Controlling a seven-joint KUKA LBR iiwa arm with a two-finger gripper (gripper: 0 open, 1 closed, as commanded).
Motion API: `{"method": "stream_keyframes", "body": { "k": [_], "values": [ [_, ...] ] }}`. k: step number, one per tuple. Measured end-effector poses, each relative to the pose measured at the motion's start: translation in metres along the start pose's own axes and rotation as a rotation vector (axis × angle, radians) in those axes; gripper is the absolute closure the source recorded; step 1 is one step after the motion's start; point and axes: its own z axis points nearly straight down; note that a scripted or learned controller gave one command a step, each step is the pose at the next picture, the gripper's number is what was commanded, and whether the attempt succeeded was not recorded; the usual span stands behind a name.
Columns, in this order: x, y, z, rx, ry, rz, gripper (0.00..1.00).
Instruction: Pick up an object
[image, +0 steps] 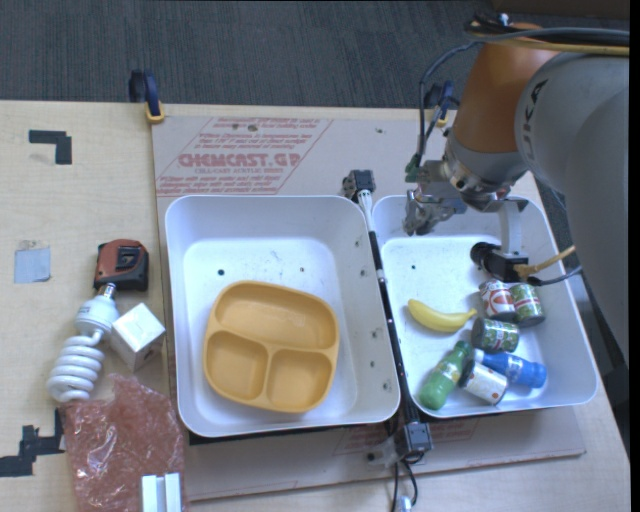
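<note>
The right bin (570, 390) holds a yellow banana (440, 316) near its middle. Below the banana lie a green bottle (445, 378), a dark can (495, 335) and a blue and white bottle (512, 372). Two small printed cans (513, 301) sit by the right wall. My gripper (426, 218) hangs over the bin's far left corner, above and apart from the banana. It is open, with nothing between its fingers.
The left bin (190, 260) holds an orange divided tray (270, 345). On the bench to the left of the bins lie a tape measure (122, 263), a spiral light bulb (80, 350), a white cube (138, 330) and a red mesh bag (120, 440).
</note>
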Motion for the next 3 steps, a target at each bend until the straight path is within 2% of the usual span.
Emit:
{"method": "stream_keyframes", "body": {
  "k": [3],
  "values": [
    [-0.001,0.002,-0.030,-0.003,-0.004,-0.006,1.00]
  ]
}}
